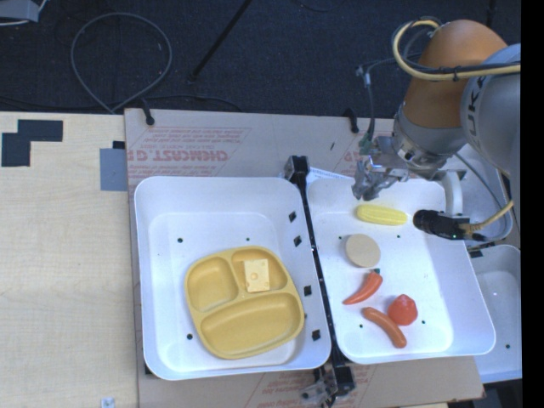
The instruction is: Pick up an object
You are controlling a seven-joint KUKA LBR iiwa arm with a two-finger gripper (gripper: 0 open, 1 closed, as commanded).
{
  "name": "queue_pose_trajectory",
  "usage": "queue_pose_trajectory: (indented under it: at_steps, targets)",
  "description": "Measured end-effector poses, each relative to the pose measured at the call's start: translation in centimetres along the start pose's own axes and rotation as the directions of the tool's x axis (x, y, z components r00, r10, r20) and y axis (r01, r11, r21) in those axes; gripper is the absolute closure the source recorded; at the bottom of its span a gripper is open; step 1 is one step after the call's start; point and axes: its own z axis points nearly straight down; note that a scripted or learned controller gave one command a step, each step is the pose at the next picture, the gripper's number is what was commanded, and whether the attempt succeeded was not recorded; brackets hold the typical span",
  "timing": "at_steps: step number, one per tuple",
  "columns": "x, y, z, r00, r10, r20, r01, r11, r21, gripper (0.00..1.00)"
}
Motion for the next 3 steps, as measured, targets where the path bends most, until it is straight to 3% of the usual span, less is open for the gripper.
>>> queue_pose_trajectory:
  at_steps: [3]
  targets:
    - [15.3, 0.1, -0.1, 1.000, 0.000, 0.001, 0.000, 1.000, 0.001, 1.00]
